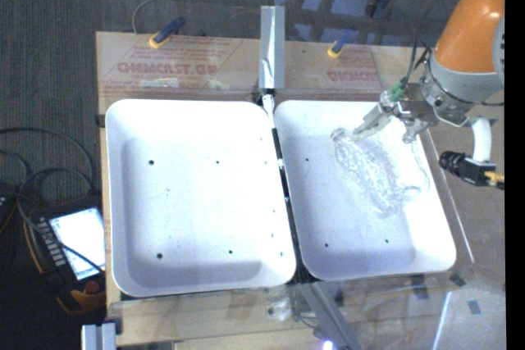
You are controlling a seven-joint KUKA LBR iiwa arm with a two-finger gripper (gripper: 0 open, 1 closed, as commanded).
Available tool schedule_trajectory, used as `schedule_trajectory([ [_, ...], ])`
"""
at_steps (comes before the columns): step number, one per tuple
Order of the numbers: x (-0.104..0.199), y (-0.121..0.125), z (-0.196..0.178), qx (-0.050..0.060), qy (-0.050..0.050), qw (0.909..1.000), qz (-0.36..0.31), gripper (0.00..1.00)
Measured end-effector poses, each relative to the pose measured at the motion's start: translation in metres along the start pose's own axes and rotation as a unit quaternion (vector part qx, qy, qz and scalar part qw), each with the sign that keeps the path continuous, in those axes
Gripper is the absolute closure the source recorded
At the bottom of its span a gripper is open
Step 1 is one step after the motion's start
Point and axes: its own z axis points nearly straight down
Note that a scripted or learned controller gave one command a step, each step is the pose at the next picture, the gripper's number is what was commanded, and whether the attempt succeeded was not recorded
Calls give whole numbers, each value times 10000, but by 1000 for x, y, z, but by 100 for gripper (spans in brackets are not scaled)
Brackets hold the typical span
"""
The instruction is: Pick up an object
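Red "CHEMCAST GP" lettering (pixel 166 68) marks the bench board (pixel 197 61).

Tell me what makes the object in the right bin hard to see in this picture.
Camera view: the clear plastic item is transparent against the white right bin, visible mainly through faint glints and edges; lighting is even and soft, with little shadow under it; the tool by its upper end is small and slightly blurred.

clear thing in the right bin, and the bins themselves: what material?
Clear object: looks like transparent plastic, maybe crinkled film or a wrapper; the bin floor shows through it and it carries glinting highlights. Exact type unclear. Bins: seemingly matte white moulded plastic, with rounded corners and even, dull surfaces.
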Motion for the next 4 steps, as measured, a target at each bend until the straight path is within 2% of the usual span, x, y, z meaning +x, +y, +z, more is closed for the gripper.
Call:
schedule_trajectory([
  [1,2,36,-51,-11,-21,9973,-738,0],
  [2,-11,60,-150,-17,-17,9997,-260,0],
  [3,9,41,5,1,-8,9974,-724,0],
  [4,-15,62,35,-5,-21,9961,-886,0],
])
